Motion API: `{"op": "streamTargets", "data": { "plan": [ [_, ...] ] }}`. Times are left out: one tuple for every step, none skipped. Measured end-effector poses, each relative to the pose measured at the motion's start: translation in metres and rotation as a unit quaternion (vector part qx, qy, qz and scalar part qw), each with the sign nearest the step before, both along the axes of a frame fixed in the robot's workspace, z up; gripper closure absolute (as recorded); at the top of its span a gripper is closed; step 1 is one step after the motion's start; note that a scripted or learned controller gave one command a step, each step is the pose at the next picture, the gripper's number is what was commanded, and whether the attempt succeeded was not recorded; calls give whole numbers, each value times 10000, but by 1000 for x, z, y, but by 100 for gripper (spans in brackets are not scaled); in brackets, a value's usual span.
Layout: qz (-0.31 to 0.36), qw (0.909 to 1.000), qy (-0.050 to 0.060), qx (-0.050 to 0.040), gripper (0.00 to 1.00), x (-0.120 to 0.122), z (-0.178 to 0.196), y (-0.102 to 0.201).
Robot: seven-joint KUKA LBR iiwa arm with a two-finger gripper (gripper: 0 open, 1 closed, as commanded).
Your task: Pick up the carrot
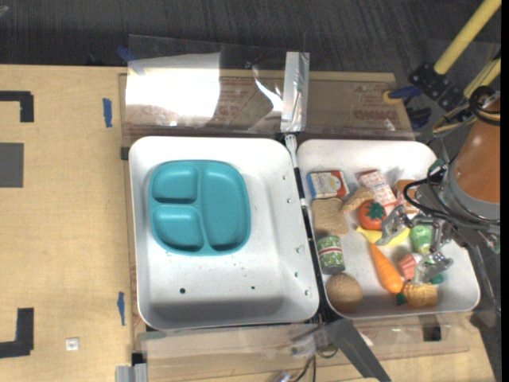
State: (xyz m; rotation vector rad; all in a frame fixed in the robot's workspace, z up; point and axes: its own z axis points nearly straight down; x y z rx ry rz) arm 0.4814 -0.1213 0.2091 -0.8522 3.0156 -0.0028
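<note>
The carrot (pixel 386 268) is orange and tapered. It lies slantwise in the lower middle of the right bin (pixel 469 293), with its thin tip pointing up-left. My gripper (pixel 414 245) hangs low over the right bin, just right of and above the carrot. Its two metal fingers (pixel 393 227) stand apart, so it is open. One finger is near the carrot's thin end and the other near the bin's lower right. Between the fingers show a green piece (pixel 421 235) and a small red piece (pixel 408 266); the carrot is not between them.
The right bin is crowded: a tomato (pixel 371 215), a bread slice (pixel 328 216), a green can (pixel 331 255), a brown round piece (pixel 344 290), small boxes (pixel 326 184) and a yellow-orange piece (pixel 420 294). A teal divided plate (pixel 197 207) sits in the left bin (pixel 231 293).
</note>
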Motion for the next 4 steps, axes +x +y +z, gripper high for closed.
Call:
{"op": "streamTargets", "data": {
  "plan": [
    [387,9992,-16,-5,0,9,-112,10],
    [400,9992,-27,8,100,10,-103,12],
    [372,9993,-31,-32,100,18,3,-48],
    [397,9992,15,1,0,17,-1,-44]
  ]
}}
